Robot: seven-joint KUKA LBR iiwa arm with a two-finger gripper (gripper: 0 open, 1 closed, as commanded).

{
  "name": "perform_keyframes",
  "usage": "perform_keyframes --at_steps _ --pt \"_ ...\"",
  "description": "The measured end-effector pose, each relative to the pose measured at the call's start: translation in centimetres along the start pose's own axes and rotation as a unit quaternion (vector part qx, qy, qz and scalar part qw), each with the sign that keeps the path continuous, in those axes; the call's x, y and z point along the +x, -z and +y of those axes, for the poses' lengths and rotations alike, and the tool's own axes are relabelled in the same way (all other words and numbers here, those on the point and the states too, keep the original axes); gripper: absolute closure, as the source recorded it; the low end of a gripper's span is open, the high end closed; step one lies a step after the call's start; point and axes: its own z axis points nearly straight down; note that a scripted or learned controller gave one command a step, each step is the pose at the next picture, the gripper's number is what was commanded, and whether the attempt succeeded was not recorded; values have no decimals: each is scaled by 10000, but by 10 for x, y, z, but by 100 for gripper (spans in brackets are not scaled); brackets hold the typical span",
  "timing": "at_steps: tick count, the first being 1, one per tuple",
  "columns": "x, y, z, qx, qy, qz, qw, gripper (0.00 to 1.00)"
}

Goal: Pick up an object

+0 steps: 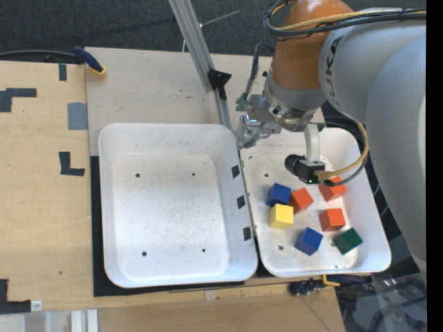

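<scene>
Plainly, the blocks sit clustered in the right bin (360, 251): a blue block (279, 193) touching an orange block (302, 198), a yellow block (282, 216) just below them, a second blue block (309, 240), a second orange block (332, 218) and a green block (347, 241). All are near-cubes with no clear long axis, each turned slightly askew. A reddish block (333, 189) is partly hidden behind cables. The gripper (249, 133) hangs over the bins' shared rim; whether it grips anything cannot be made out. The left bin (111, 185) lies beside.
</scene>
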Motion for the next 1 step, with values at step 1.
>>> perform_keyframes --at_steps 1 --pt "63 -8 -14 6 3 -1 10000 100"
